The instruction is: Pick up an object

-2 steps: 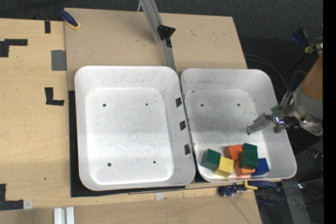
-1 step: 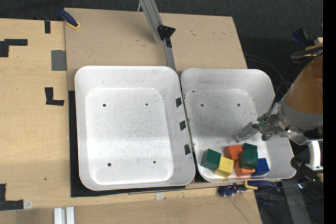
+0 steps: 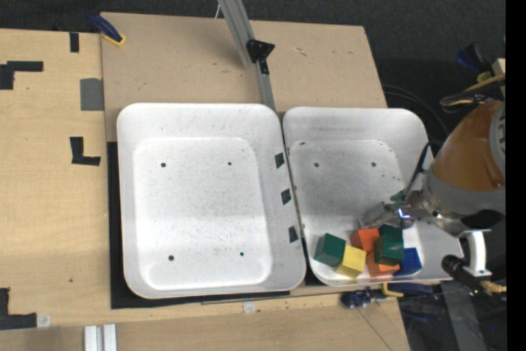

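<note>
Several small blocks lie bunched in the front right corner of the right bin (image 3: pixel 353 136): a green cube (image 3: pixel 331 249), a yellow block (image 3: pixel 353 260), an orange block (image 3: pixel 367 239), a dark green block (image 3: pixel 391 245), a blue block (image 3: pixel 410 260) and another orange piece (image 3: pixel 381 266). My gripper (image 3: pixel 393 214) hangs low just behind this pile, close above the orange and dark green blocks. The arm's orange band (image 3: pixel 468 156) comes in over the bin's right rim. I see no block lifted off the pile.
The left bin (image 3: pixel 197 193) sits beside the right one, their rims touching at the middle. A slanted metal pole (image 3: pixel 234 4) crosses the bench behind the bins. Tan bench surface (image 3: pixel 49 136) stretches to the left.
</note>
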Tool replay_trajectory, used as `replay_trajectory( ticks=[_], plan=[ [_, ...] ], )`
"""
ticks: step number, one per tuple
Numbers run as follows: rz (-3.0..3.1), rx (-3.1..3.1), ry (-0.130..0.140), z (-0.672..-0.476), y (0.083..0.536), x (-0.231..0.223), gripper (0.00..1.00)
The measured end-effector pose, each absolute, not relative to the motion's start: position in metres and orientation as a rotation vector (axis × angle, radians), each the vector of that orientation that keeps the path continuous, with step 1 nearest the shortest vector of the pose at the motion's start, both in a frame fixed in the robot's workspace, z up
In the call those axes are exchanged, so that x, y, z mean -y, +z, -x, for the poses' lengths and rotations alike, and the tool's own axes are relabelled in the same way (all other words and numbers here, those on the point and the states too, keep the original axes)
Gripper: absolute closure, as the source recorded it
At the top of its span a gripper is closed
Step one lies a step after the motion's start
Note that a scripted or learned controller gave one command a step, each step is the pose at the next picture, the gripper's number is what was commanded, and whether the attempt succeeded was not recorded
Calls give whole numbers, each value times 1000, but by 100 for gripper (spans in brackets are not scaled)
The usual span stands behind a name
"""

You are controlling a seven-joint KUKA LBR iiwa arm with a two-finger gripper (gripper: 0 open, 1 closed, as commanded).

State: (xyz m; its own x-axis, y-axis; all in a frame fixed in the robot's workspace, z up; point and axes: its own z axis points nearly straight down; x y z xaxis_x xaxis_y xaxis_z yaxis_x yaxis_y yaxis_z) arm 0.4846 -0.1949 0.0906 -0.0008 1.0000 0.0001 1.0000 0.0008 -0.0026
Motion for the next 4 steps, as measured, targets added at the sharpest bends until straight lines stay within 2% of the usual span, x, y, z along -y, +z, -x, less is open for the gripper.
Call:
replay_trajectory(
  ticks=[1,2,4],
  plan=[
    [2219,2223,-1,-486,101,194,100],
    [2222,2227,-3,-488,164,190,100],
    [2224,2227,-3,-505,264,197,100]
  ],
)
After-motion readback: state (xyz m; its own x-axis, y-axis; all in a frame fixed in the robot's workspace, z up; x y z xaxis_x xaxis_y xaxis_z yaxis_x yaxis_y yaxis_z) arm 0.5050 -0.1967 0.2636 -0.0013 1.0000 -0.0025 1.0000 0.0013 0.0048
